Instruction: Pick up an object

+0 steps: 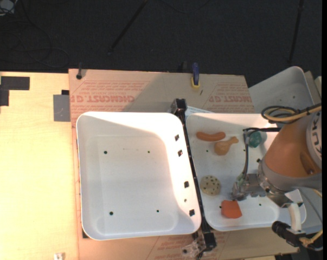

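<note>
The right bin [206, 221] holds several small objects: an orange sausage shape [210, 136], a tan pear-like piece [225, 145], a teal round item [255, 139], a speckled beige disc [210, 185] and a red-orange block [231, 209]. My gripper [241, 191] hangs low in this bin, just above and right of the red-orange block and right of the disc. The arm's orange band [288, 153] covers the bin's right part. Nothing shows between the fingers.
The left bin [87, 145] lies beside the right one, separated by a black-clipped divider [187, 167]. Cardboard [130, 91] lies under both bins, with a blue clamp [195, 75] at its far edge. Pale wooden bench [27, 172] extends to the left.
</note>
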`<action>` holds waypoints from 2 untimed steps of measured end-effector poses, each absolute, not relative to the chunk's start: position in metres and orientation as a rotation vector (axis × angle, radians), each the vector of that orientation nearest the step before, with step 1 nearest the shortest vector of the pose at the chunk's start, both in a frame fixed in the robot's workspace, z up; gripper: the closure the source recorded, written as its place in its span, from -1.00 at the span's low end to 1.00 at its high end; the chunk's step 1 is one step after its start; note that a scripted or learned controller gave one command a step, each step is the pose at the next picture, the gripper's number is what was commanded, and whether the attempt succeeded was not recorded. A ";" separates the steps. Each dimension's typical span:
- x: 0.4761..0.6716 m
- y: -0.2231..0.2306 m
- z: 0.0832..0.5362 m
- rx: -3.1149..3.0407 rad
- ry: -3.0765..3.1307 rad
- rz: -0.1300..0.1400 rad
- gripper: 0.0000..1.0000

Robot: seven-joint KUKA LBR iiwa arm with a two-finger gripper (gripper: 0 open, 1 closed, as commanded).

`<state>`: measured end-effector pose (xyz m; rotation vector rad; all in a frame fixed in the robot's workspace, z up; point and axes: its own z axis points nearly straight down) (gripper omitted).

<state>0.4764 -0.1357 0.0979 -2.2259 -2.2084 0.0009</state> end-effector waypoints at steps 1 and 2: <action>0.476 -0.137 0.107 -2.230 -2.202 0.002 1.00; 0.476 -0.138 0.117 -2.236 -2.196 0.003 1.00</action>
